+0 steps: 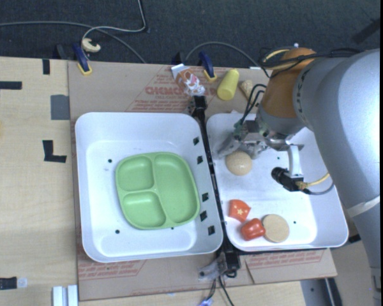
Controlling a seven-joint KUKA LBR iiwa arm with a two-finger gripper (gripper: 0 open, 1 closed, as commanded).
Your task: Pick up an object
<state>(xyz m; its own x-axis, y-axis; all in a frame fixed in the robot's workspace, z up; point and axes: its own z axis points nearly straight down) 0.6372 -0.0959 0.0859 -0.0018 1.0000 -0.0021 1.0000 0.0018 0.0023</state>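
The gripper (241,146) hung directly over the round beige ball (239,164), positioned for grasping; its opening was indiscernible.

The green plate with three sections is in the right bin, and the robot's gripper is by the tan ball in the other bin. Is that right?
Not quite. The green plate lies in the left bin, not the right one. The camera view shows it there. The rest holds: the gripper is by the tan ball in the other bin, the right bin.
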